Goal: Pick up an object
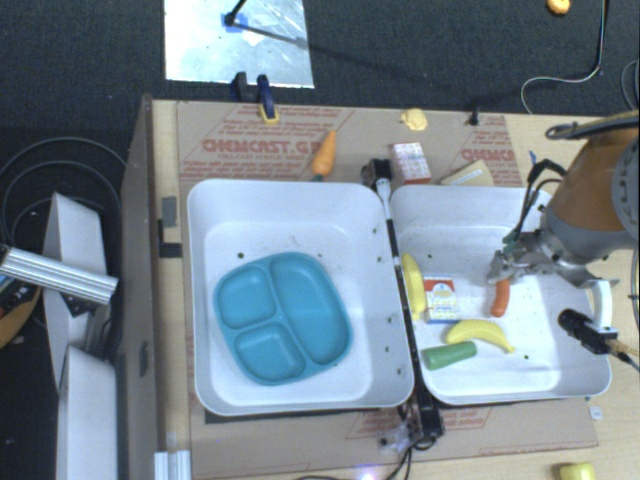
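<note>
Dark carpet lies around the surface (300,133), which is covered with brown cardboard printed in red letters. On it stand two shallow white bins side by side, touching along their inner walls.

Left bin (210,268) holds a blue divided plate (283,315) with three compartments, lying a little toward the front of the bin.

Right bin (470,213) holds several small toy foods. The grey arm (590,198), with its orange band, reaches in from the right and ends over the middle of this bin. Its hand (505,268) is low, right above the upper end of an orange carrot (499,299). I cannot tell whether the hand is released or clenched, or whether it touches the carrot.

A yellow banana (479,333) lies just in front of the carrot, and a green pepper-like piece (449,354) touches the banana's left end. A small white box with a red and blue label (440,299) lies left of the carrot. A second yellow piece (412,283), long and narrow, lies along the left wall of this bin.

Behind the bins, on the cardboard, are another orange carrot (323,154), a small pale carton (410,162) and a yellow crumpled bit (414,120).
</note>
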Controlling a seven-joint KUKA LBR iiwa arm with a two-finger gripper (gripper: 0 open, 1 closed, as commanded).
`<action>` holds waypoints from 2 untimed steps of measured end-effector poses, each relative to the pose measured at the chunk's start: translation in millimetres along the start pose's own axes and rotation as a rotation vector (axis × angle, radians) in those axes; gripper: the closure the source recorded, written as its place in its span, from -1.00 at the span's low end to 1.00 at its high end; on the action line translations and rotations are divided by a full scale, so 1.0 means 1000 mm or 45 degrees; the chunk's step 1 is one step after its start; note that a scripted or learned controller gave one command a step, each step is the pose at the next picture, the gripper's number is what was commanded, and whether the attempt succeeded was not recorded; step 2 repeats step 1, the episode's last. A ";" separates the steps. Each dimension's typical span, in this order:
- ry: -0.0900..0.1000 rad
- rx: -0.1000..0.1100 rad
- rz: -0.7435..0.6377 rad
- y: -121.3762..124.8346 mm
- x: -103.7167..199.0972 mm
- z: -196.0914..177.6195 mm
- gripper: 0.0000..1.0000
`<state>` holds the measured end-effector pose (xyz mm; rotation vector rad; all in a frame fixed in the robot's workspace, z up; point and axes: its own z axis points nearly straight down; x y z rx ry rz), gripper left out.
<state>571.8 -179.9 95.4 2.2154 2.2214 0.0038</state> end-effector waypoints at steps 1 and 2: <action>0.003 -0.002 -0.011 0.015 0.071 -0.046 1.00; 0.003 -0.002 -0.011 0.015 0.071 -0.046 1.00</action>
